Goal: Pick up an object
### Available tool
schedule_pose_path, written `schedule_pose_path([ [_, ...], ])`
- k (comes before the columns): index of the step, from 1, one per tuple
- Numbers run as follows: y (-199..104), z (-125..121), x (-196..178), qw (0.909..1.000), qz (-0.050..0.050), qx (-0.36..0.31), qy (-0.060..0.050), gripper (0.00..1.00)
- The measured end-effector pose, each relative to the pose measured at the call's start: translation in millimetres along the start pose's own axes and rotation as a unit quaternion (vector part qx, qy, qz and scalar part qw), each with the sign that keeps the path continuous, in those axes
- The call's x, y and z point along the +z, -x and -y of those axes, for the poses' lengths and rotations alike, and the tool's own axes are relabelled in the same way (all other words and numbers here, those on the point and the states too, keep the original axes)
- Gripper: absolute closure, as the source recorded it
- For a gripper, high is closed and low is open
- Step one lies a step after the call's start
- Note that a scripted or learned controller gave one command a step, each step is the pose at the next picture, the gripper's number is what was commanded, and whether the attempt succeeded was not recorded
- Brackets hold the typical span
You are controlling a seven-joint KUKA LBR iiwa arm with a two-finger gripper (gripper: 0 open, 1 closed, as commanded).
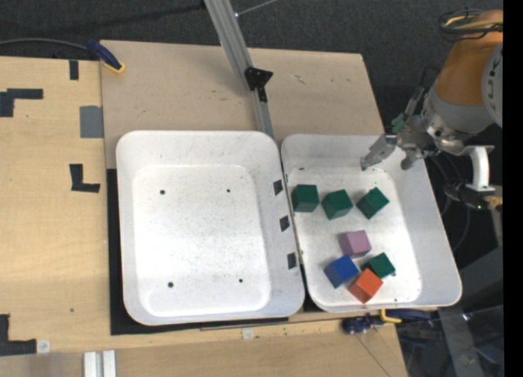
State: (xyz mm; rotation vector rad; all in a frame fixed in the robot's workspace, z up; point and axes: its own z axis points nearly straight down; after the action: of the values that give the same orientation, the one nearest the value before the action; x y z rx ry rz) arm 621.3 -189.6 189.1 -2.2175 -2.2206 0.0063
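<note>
The gripper (391, 153) is hovering over the far right corner of the right bin (433, 236), its 2 fingers standing apart with nothing between them. In that bin, 3 green cubes are sitting in a row: one (305, 197) at the left, one (337, 204) in the middle, one (373, 202) at the right. Nearer the front, a purple cube (355, 242), a blue cube (341, 270), a smaller green cube (381, 265) and an orange cube (367, 285) are clustering close together. The left bin (131, 204) is lying just beside it.
</note>
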Motion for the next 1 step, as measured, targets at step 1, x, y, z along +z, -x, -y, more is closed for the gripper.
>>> schedule_pose_path([
  [1,-6.1,-1.9,45.5,1.0000,0.000,-0.001,0.000,0.00],
])
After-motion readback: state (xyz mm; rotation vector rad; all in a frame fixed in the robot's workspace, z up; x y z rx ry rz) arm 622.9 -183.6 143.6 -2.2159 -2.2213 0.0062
